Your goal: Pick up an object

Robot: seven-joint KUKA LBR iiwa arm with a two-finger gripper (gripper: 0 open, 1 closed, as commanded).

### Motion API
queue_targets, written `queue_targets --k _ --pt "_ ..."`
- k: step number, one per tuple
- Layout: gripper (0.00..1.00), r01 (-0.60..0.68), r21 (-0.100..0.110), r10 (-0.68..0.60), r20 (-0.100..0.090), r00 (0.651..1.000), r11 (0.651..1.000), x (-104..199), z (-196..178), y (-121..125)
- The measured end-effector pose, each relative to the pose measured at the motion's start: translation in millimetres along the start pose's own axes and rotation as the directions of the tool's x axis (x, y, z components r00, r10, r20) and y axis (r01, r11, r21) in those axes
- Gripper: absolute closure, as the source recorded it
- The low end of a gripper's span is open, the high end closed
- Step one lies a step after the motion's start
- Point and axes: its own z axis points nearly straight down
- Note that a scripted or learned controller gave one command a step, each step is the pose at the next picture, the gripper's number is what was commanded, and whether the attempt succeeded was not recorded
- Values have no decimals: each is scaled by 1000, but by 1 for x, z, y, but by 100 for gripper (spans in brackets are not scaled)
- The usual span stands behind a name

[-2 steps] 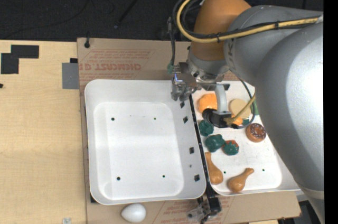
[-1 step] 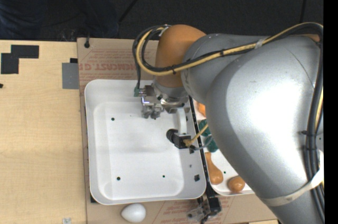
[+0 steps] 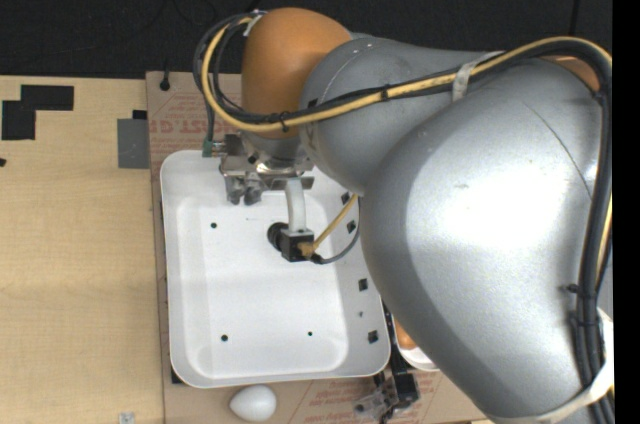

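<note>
White bin [image 3: 250,312] on a brown bench [image 3: 70,262], dark behind. An egg [image 3: 253,402], maybe, lies outside it, far from the gripper [image 3: 245,192] — pinched or apart, I cannot tell.

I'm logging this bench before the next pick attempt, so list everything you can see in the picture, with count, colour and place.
bin: one, white, middle of the view, small dark dots on its floor
egg-shaped object: one, white, on the bench just outside the bin's near rim
orange-and-white thing: one, right of the bin, mostly hidden under the arm, so I cannot tell what it is
grey rectangle: one, flat on the bench left of the bin's far corner
black shapes: a few, flat, far left of the bench
cardboard: tan, covers the bench left of the bin
arm: one, grey with an orange band, reaching in from the right
gripper: one, metal grey, over the bin's far end
</note>
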Motion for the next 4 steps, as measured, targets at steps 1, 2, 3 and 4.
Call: queue_targets --k 1,2,3,4 --pt "100 -4 4 4 3 1000 1000 30 -22 0" --pt "100 -5 4 5 4 1000 1000 46 -41 0" --pt "100 -3 4 3 5 1000 1000 45 -50 0" --pt "100 -1 4 1 5 1000 1000 46 -57 0"
